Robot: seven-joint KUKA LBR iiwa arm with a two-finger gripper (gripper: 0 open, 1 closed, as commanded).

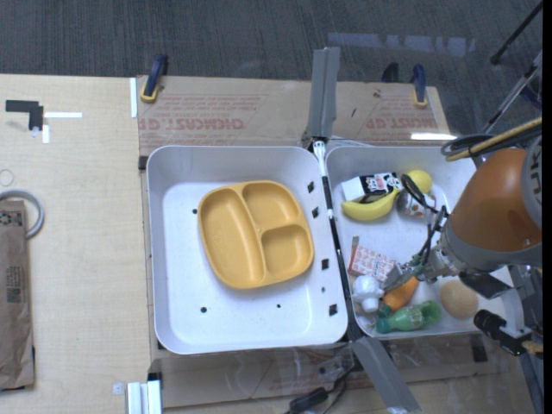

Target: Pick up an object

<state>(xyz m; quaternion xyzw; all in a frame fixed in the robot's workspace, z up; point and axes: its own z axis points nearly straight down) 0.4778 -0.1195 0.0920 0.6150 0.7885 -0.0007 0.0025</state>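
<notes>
The right bin (431, 164) holds several small objects. A banana (369, 208) lies at the back beside a black and white pack (377, 185) and a yellow lemon (418, 181). A red and white packet (371, 260) sits mid-bin, with a white object (366, 288) in front of it. Along the front wall lie an orange carrot-like piece (399, 295), a green bottle (407, 319) and a tan egg-shaped object (458, 300). My gripper (409, 273) is low in this bin, just above the orange piece and beside the packet. Nothing visibly sits in its grasp.
The left bin (168, 257) bears a yellow divided plate (255, 233). The arm's orange band (496, 205) hangs over the right bin's right side and hides part of it. A brown bag (15, 287) lies at the bench's far left. Blue clamps (155, 76) stand at the back.
</notes>
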